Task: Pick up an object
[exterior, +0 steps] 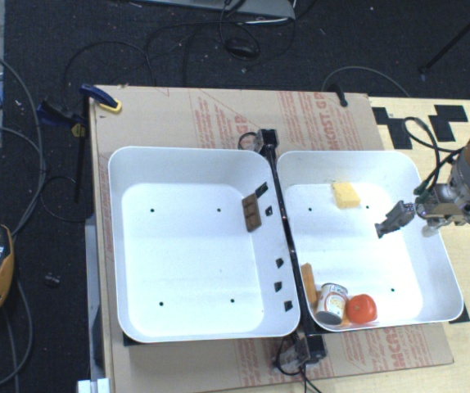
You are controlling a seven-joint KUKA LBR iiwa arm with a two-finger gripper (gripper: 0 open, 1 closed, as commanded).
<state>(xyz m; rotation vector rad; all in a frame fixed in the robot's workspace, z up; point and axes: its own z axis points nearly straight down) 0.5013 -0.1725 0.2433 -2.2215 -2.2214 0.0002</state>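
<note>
Gripper [392, 220] sits over the right bin [431, 244], toward its right wall, about mid-depth. Nothing visible between the fingers. Whether they're spread or closed I can't tell; the tip is a dark blur at this slant.

Candidates, all in the right bin:
- Yellow block [346, 194]: far-left of the gripper, near the bin's far wall. Closest of the lot, clear floor all round it. Looks roughly square, so no real long axis to align to.
- Tin can [331, 301], red ball [362, 309], orange stick [308, 283]: bunched in the near-left corner, well apart from the gripper. Can and ball are touching or nearly so. The stick runs near-to-far along the left wall, just beside the can.

Left bin [137, 244] has one brown block [252, 214] against its right wall, across the divider, furthest reach.

My read: the deciding relation is yellow block left and slightly far of the fingers, isolated. That's the cleanest pick: short travel left and toward the far wall, then straight down. The corner cluster is riskier, since walls and neighbours leave little room for the fingers and the ball would likely roll.

Gripper height above the bin floor isn't readable from this view.
</note>
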